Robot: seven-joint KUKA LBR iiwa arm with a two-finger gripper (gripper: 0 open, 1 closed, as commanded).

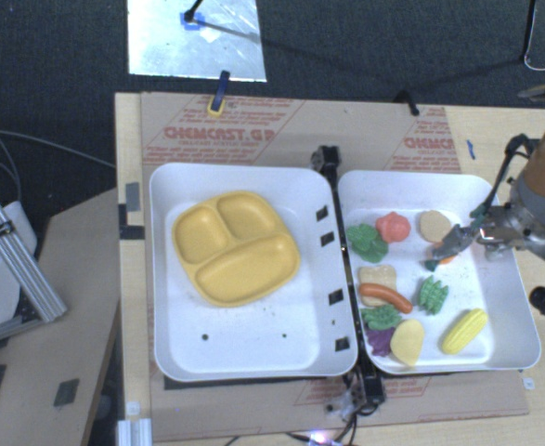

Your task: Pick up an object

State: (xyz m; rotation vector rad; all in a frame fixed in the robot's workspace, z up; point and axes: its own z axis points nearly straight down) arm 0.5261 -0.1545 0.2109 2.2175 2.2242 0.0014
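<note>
While the gripper (436,256) hangs low over the right bin (509,277), finger state cannot be told; nothing appears lifted, pick outstanding.

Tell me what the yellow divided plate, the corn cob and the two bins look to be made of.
Yellow divided plate: likely moulded plastic, matte, uniform colour with soft rounded ridges. Corn cob: probably plastic toy food, smooth and evenly yellow; too small to be sure. Left bin and right bin: seemingly white plastic, slightly glossy, rounded corners.
</note>
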